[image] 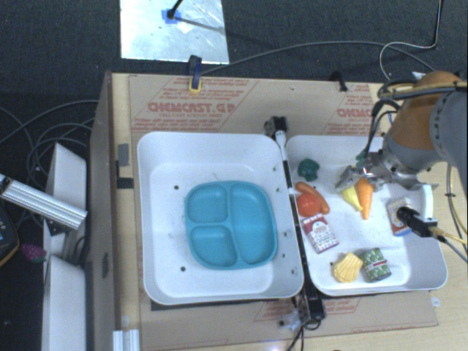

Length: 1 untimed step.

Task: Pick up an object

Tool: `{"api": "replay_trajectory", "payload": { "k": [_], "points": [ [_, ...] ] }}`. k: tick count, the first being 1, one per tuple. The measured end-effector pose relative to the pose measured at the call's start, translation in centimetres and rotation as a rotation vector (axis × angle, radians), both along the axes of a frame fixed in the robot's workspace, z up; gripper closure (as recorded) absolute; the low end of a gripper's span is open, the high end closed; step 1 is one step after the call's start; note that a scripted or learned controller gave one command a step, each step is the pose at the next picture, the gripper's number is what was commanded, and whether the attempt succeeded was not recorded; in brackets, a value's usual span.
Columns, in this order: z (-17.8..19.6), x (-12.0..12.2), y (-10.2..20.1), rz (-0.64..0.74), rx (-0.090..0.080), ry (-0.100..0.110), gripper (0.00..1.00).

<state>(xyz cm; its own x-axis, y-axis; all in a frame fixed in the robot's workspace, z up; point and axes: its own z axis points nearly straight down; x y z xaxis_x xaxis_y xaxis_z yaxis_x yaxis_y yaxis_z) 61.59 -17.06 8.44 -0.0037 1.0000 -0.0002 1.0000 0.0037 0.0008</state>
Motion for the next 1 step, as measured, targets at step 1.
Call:
{"api": "replay_trajectory", "payload": {
  "k": [1],
  "points": [
    [1.11,0.10,-0.02,0.002,-0.001,-0.003,1.00]
  ]
}}
